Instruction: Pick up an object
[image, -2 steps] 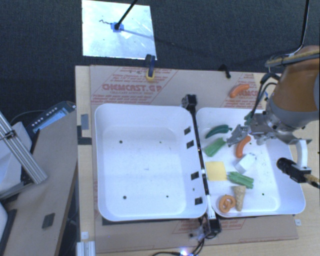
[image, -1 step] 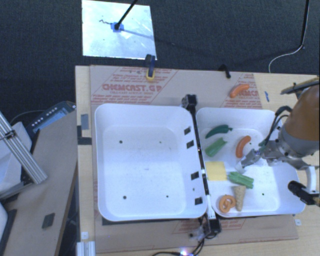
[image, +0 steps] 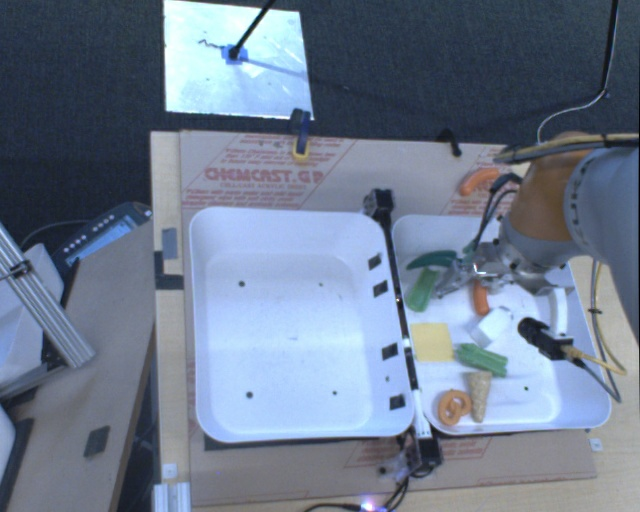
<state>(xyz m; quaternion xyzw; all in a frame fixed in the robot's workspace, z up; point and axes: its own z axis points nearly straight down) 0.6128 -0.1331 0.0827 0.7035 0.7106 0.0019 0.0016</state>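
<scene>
The arm's gripper (image: 468, 268) is hanging low over the right bin (image: 585, 400) near a green pepper (image: 428, 260), nothing is lifted yet, and I cannot tell whether it is gripping anything.

Two white bins (image: 290, 225), three green pieces (image: 421, 288), one yellow square (image: 433, 341), one cone (image: 480, 395), one pretzel (image: 453, 406)

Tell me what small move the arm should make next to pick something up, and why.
Probably lower the gripper a little onto the green pieces right by its tip in the right bin. It hangs over that bin's upper part with nothing visibly held, and those are the nearest things; the yellow square lies farther down.
</scene>
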